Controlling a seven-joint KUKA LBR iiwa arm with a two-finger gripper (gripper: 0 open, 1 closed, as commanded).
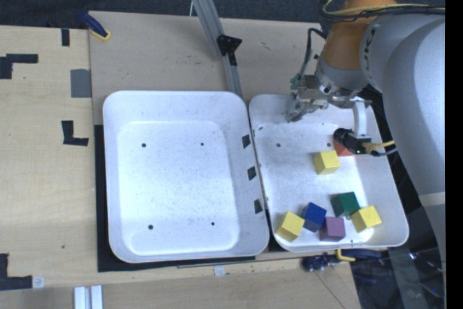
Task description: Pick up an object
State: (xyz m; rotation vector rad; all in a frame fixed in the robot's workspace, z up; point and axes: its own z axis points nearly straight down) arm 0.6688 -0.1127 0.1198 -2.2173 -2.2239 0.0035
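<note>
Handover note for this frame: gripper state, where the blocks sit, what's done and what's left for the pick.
Gripper: low over the far end of the right bin, no block under it or in it; finger state unclear.
Blocks, all in the right bin: a yellow block alone mid-bin, a red-orange piece by the right wall, and a near-end cluster of yellow block, blue block, purple block, green block and another yellow block.
Done: nothing lifted.
Left: choose a block, descend, grasp, lift.

Arm (405, 76): fat rounded grey links, orange band (354, 29) above the wrist, thin yellow cable looped over it, small metal gripper (300, 106) at the tip.
</note>
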